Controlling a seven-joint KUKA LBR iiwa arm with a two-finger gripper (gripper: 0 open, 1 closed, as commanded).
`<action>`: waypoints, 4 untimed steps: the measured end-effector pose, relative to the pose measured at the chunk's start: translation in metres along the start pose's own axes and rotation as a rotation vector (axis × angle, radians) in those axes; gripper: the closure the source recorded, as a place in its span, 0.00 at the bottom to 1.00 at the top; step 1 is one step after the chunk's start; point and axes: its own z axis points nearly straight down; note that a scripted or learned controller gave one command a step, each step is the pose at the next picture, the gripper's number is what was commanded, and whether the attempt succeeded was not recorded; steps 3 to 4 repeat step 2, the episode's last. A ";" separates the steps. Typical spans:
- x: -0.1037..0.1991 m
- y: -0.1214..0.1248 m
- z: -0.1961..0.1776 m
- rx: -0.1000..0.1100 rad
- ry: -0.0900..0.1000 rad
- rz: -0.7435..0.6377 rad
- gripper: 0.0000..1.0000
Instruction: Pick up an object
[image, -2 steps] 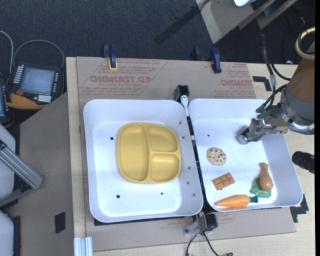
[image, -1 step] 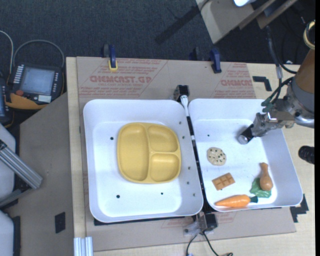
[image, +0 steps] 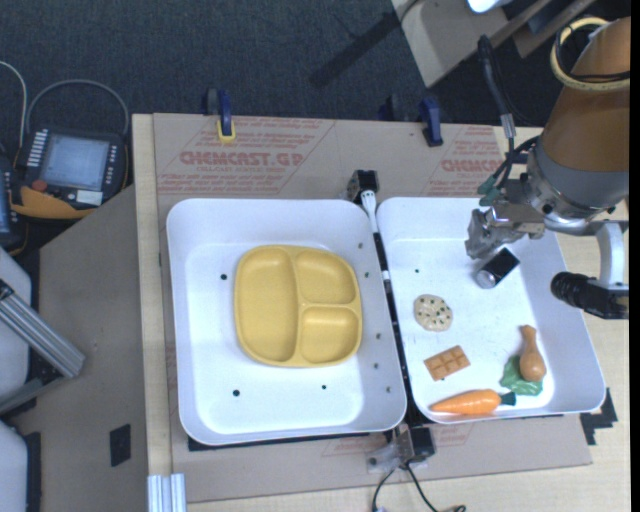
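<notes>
The pincer (image: 488, 248), its grip state hidden by the wrist, is seen over the right bin (image: 400, 225), well apart from the cookie (image: 433, 312) and carrot (image: 466, 403) near the front rim.

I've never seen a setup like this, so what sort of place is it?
Probably a robotics lab bench. A robot arm reaches over two white bins holding toy food, such as a carrot and cookie, and a handheld control screen sits alongside.
</notes>
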 end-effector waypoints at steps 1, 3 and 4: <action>0.052 0.024 0.007 0.000 0.001 -0.002 1.00; 0.105 0.039 0.013 0.000 0.002 -0.002 1.00; 0.105 0.039 0.013 0.000 0.002 -0.002 1.00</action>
